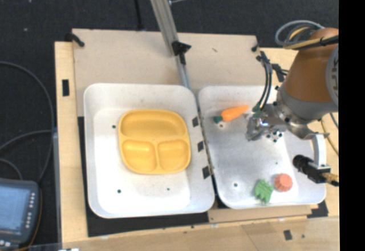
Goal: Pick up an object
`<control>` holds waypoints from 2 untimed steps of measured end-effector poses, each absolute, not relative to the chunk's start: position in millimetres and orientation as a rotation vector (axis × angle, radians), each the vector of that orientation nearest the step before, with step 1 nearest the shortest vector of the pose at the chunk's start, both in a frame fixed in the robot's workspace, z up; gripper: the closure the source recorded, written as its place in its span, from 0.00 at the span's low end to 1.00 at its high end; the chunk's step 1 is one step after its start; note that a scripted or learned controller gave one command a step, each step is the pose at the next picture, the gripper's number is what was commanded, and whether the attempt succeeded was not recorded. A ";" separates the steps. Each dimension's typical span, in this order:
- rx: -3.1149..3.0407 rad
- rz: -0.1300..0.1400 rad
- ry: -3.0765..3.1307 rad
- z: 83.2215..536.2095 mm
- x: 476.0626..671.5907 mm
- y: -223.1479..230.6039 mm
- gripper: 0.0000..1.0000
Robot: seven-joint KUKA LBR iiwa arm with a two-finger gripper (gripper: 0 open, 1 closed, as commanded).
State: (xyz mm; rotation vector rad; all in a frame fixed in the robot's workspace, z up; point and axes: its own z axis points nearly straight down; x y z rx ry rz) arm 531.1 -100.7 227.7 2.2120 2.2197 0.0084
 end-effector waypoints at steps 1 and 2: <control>2.214 0.005 2.222 254.8 532.7 -101.8 1.00; 2.212 0.004 2.230 262.8 542.5 -52.0 1.00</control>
